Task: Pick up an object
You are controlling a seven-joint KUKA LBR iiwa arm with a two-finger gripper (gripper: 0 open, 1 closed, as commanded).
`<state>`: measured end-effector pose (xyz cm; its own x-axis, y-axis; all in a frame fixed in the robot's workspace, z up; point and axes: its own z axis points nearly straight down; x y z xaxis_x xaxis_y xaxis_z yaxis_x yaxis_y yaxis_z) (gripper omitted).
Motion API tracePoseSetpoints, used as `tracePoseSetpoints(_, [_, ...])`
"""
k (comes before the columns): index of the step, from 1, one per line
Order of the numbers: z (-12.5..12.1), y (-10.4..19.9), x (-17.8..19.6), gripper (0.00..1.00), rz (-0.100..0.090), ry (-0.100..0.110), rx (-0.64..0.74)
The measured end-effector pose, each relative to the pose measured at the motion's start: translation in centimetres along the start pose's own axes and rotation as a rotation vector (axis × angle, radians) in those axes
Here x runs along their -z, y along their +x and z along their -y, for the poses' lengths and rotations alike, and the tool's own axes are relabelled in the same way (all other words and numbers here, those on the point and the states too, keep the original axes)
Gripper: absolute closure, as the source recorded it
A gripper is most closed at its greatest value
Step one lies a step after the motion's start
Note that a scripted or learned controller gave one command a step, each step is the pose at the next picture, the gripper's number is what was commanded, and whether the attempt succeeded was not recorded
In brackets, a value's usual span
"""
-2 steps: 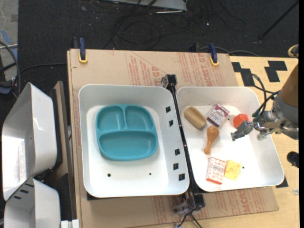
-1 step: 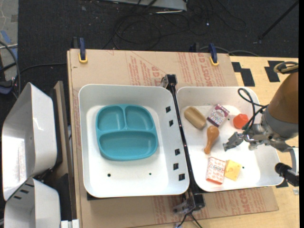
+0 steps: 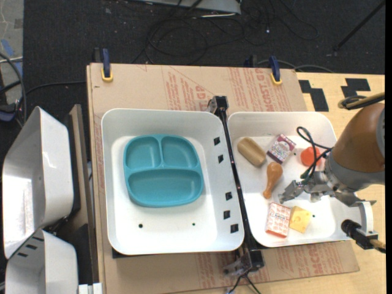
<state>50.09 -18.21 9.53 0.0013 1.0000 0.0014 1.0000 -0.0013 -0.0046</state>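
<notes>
The right bin (image 3: 318,126) holds several small items. A brown bread roll (image 3: 251,151) lies at its back left, with a purple and white packet (image 3: 281,148) beside it. An orange-red piece (image 3: 308,156) sits partly behind a black cable. A brown drumstick (image 3: 272,178) lies in the middle. A red and white carton (image 3: 277,219) and a yellow cheese wedge (image 3: 299,219) lie near the front. My gripper (image 3: 293,191) hangs low over the bin, just right of the drumstick and above the cheese wedge, and nothing shows held in it.
In the left bin (image 3: 116,176) lies a teal divided plate (image 3: 163,169). A black divider with clips (image 3: 233,176) runs between the bins. The arm's orange band (image 3: 364,139) and grey wrist cover the right bin's right side. White tubs (image 3: 33,176) stand beyond the bench's left edge.
</notes>
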Motion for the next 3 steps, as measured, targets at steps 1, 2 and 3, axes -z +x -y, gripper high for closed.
tracePoseSetpoints(1, [-0.1, 0.0, 1.3, 1.00, 0.001, -0.004, -0.001])
tracePoseSetpoints(2, [-1.2, 0.3, 6.7, 1.00, 0.003, -0.009, 0.005])
tracePoseSetpoints(3, [-1.6, 0.5, 13.0, 1.00, 0.004, -0.011, 0.005])
